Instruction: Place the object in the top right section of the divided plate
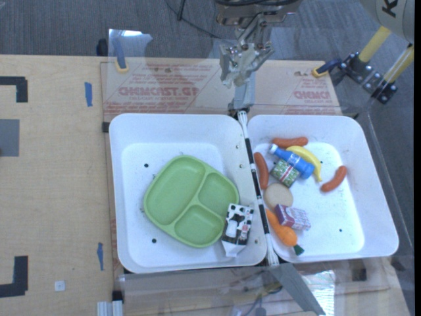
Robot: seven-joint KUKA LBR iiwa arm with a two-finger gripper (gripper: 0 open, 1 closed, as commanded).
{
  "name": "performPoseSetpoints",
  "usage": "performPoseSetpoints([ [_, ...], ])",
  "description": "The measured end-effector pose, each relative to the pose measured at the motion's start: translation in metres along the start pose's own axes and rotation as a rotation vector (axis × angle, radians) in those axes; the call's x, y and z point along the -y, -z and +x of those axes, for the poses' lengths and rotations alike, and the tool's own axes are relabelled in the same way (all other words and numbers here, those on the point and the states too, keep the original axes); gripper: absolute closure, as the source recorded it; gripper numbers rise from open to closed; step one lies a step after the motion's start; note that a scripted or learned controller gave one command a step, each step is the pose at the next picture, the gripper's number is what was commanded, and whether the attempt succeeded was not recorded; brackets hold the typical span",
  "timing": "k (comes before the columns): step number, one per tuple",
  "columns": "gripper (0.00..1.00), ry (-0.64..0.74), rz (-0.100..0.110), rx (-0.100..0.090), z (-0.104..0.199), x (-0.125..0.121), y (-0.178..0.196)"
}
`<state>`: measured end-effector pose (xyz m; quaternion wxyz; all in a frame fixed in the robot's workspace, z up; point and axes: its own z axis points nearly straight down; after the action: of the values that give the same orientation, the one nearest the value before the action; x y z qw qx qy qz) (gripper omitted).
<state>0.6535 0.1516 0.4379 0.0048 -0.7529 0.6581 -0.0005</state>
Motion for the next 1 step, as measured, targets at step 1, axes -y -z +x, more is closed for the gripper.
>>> performPoseSetpoints([
  [1,1.0,-0.101,-0.005,-0.001,-0.0423,0.0183,-0.0556],
])
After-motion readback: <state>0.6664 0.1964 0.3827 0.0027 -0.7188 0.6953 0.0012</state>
